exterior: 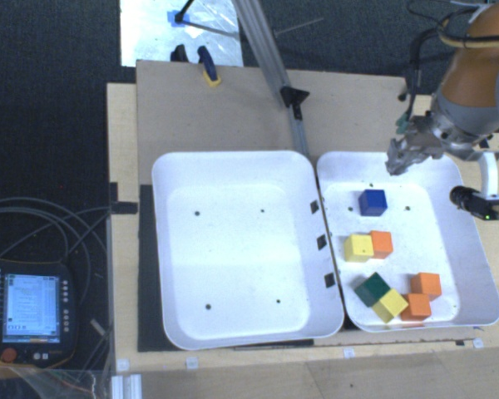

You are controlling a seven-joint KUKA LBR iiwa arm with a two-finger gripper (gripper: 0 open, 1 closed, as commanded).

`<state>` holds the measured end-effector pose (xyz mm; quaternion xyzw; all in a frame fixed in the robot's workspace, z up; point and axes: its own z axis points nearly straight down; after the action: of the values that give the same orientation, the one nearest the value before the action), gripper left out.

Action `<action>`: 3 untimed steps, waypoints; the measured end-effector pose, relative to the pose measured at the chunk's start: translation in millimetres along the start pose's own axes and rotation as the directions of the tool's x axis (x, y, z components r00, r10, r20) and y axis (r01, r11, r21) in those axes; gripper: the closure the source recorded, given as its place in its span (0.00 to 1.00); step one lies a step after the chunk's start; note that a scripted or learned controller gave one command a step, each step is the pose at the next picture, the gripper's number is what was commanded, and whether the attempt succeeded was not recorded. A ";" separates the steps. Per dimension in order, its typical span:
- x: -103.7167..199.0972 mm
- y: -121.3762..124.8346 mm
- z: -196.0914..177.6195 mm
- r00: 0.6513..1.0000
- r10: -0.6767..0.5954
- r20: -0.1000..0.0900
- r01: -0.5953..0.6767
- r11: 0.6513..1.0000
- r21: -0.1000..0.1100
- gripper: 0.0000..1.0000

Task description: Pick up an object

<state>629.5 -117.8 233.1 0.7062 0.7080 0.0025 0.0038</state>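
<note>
White bin (474, 248), square blue cube (372, 202)

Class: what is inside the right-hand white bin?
Inside the right bin: a blue cube, yellow cube touching an orange cube, and a cluster of green, yellow and orange cubes. Nothing looks covered.

End effector (397, 166) hovers above blue cube (372, 202).

two white bins (233, 173) sit side by side. seven blocks in all: one blue block (373, 202), two yellow blocks (358, 247), three orange blocks (382, 243), and one dark green block (371, 288).
</note>
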 end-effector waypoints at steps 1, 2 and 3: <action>4.6 11.0 -51.6 1.000 -0.003 -0.001 0.003 1.000 0.000 1.00; 4.6 12.3 -68.8 1.000 -0.003 -0.001 0.003 1.000 0.004 1.00; 56.9 -2.4 -48.7 1.000 -0.007 -0.003 0.007 1.000 0.009 1.00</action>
<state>626.5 -60.8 281.7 0.7038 0.7104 0.0004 -0.0004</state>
